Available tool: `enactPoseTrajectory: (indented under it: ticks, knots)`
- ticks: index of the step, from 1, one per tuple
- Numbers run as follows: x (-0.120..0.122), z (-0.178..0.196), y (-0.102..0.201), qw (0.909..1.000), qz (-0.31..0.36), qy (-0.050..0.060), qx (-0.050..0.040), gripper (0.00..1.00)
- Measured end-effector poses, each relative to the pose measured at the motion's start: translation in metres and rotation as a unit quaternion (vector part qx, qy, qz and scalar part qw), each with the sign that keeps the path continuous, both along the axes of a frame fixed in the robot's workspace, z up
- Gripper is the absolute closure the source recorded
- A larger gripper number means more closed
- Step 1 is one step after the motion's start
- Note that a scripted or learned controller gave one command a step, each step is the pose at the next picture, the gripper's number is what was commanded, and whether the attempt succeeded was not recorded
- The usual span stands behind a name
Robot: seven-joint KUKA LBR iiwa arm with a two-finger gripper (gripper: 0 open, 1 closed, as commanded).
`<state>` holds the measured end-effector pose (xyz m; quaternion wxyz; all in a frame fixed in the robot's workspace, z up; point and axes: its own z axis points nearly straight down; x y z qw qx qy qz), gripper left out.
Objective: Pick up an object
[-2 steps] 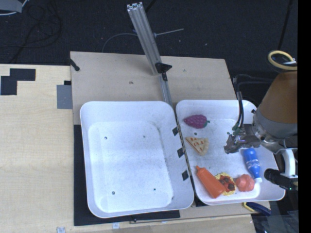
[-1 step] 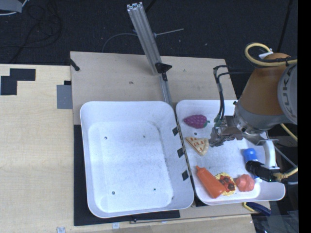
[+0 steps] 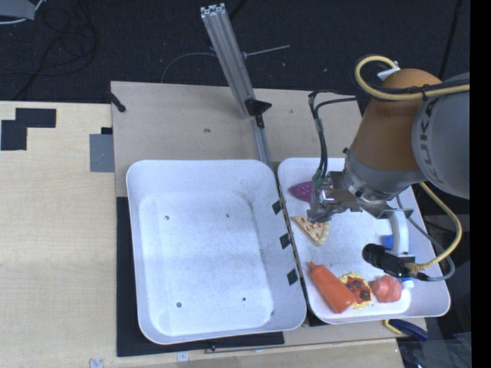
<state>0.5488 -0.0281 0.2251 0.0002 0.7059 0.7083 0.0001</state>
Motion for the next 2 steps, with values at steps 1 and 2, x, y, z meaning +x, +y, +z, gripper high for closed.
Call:
enactPoseTrajectory:
  ticks: [1, 2]
  knots:
    - [0.011, 0.006, 0.061, 1.0, 0.001, 0.0, 0.0004, 1.0]
    - [0.019, 0.016, 0.114, 1.0, 0.0, 0.0, 0.0001, 1.0]
